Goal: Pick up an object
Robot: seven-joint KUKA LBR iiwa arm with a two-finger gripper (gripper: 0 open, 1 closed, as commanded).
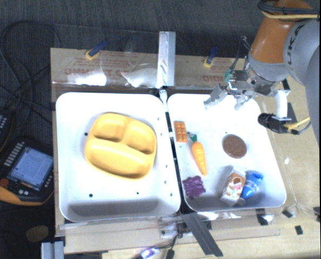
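Observation:
My gripper (225, 100) hangs over the far edge of the right bin (268, 144), its two fingers spread open with nothing between them. Below it in that bin lie a brown round cookie (234, 145), an orange carrot (198, 155), an orange wafer bar (179, 131), a purple grape bunch (193, 186), a small milk carton (233, 188) and a blue bottle (252, 184). The cookie is the closest item to the gripper, a little nearer to the camera and to the right. A large yellow bread loaf (120, 144) fills the middle of the left bin (74, 198).
The arm's orange band (271, 39) and grey wrist stand over the right bin's far right corner. A metal divider post (166, 58) rises between the bins at the back. Handheld controllers (20, 169) lie left of the bench. Blue clamps (97, 48) hold the rear plastic sheet.

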